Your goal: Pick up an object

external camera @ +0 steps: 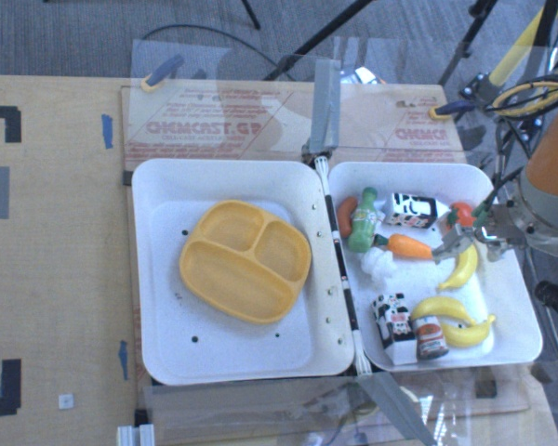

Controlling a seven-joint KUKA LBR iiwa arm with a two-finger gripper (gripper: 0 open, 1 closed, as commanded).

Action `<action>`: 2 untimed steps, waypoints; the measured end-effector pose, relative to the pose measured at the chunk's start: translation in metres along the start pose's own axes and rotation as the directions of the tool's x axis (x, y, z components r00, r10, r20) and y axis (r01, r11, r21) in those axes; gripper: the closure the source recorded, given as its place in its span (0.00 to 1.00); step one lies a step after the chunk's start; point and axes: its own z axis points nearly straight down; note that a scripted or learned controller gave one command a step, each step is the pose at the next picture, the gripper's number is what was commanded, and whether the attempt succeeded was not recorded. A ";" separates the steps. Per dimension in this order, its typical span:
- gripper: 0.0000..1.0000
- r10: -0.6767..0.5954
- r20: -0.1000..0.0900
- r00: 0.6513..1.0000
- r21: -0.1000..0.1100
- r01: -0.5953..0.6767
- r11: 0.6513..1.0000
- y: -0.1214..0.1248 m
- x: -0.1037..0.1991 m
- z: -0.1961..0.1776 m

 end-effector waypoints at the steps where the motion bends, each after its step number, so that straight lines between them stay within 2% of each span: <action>1: 0.00 -0.072 0.003 0.997 -0.010 0.072 0.997 0.039 -0.016 0.097; 2: 0.00 0.001 -0.017 1.000 -0.001 -0.001 1.000 0.060 -0.026 0.095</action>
